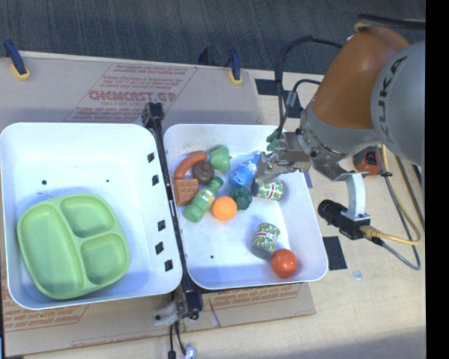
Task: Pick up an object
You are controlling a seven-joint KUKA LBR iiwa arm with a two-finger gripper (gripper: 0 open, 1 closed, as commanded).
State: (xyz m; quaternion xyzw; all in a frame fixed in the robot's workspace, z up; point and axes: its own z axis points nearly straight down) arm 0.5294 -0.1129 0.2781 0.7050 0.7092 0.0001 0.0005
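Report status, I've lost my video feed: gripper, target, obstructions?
Gripper low in right bin, fingers unreadable. Nothing seen held. Blue toy and striped can beside it. Toys crowded close.

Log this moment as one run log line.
arm: over right bin | gripper: beside blue toy | left bin: green tray | grasp: none seen

- Both bins [232, 275] are white.
- The divided tray [71, 245] in the left bin is pale green.
- The arm [359, 81] is grey with an orange band.
- The worktop [135, 88] is tan cardboard printed with red lettering.
- Two clamps [234, 64] on its far edge are blue.
- The ball [224, 209] is orange.
- The tomato [283, 262] is red.
- The sausage [188, 163] is reddish orange.
- The can [266, 238] is green and white with red marks.
- The bottle [244, 173] is blue.
- The cable [396, 238] is yellow.
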